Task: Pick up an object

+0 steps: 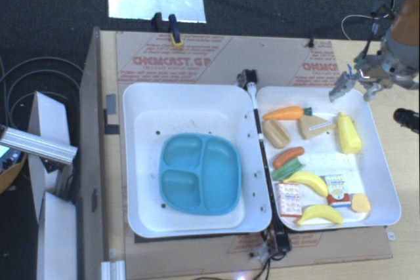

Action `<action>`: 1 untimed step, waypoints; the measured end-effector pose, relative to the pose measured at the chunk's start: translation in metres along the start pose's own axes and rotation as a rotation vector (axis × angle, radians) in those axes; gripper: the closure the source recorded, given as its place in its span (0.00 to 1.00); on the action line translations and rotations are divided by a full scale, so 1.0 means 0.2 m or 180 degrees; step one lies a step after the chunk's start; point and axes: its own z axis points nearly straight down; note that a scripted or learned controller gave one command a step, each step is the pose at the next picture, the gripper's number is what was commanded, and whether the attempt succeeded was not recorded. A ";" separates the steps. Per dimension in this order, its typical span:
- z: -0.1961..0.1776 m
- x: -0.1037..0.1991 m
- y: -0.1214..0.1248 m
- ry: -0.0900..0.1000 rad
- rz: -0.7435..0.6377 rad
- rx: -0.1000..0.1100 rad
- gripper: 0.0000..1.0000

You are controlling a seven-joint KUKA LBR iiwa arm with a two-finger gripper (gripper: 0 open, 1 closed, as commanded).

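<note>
Overhead, the gripper [354, 85] hovers at the far right corner of the right bin [384, 174], its two fingers spread apart with nothing between them.

Below it the right bin holds the pickable things: a carrot [283, 113] near the top left, a bread roll [276, 134] under it, a tan wedge [314, 126], and a yellow mustard bottle [348, 134] closest to the gripper yet clear of it. Farther down lie a red sausage [289, 156], a green pepper [287, 170], two bananas [308, 182] [320, 214], a red-and-white carton [289, 199] and a small box [336, 189]. The left bin [141, 141] carries a blue divided plate [199, 174].
</note>
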 end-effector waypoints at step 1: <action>0.38 -0.11 0.02 -0.0001 0.0008 0.0010 0.00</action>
